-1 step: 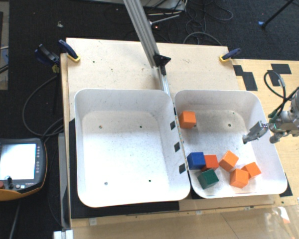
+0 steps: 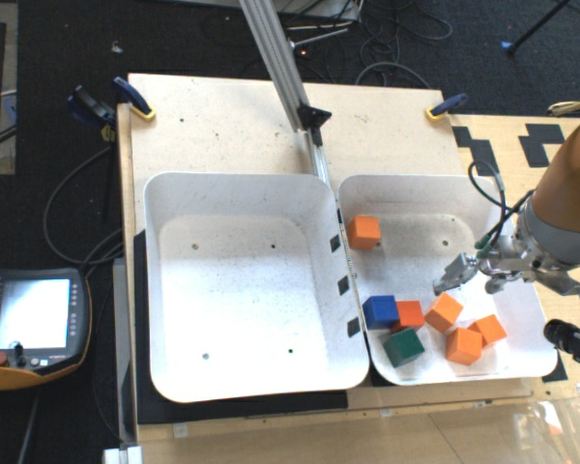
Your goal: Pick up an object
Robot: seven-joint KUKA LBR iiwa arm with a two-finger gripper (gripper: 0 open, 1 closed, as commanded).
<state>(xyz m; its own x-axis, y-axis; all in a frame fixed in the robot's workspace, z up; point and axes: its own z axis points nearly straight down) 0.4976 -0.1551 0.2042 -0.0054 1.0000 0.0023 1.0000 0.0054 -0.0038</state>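
Blocks (image 2: 445, 312), smooth cubes, in speckled bin (image 2: 416, 196)

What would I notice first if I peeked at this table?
Probably the bright blocks in the right bin: a cluster of orange ones with a blue block and a green block near its front, plus one lone orange block farther back. Next, the arm's gripper hovering just above the cluster.

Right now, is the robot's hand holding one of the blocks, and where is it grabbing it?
No block sits in the hand. It hangs over the right bin, up and left of the nearest orange block, apart from it.
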